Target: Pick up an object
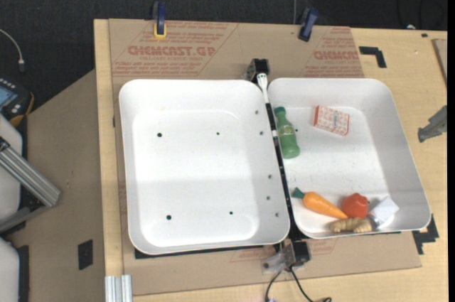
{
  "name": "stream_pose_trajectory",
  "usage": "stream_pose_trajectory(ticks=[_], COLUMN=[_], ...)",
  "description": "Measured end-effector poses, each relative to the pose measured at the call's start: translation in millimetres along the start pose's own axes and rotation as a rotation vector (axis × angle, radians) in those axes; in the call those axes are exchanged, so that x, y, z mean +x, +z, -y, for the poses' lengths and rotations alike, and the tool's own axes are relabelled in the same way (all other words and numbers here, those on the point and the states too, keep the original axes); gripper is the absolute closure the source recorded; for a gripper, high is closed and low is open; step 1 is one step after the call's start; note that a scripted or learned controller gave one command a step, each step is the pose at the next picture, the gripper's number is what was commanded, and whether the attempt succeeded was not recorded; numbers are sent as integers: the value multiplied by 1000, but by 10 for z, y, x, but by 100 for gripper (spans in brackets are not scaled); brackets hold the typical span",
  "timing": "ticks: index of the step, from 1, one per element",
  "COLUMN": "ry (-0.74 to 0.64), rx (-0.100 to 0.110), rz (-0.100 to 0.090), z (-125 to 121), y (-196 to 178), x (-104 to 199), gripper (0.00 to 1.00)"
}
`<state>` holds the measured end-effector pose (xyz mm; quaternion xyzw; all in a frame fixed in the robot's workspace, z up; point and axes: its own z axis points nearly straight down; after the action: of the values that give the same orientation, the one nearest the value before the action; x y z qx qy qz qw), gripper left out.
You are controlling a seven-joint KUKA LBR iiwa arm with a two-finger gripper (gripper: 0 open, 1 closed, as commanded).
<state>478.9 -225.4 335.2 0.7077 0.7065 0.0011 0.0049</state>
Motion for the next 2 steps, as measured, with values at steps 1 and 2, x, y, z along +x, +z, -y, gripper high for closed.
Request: stream_pose_trajectory(ticks=[1,2], ry=[-2,-5], rx=[4,2], rz=[-2,-2], z=[-8,-18], y=[-50,-300], x=[11,250], gripper=[0,0])
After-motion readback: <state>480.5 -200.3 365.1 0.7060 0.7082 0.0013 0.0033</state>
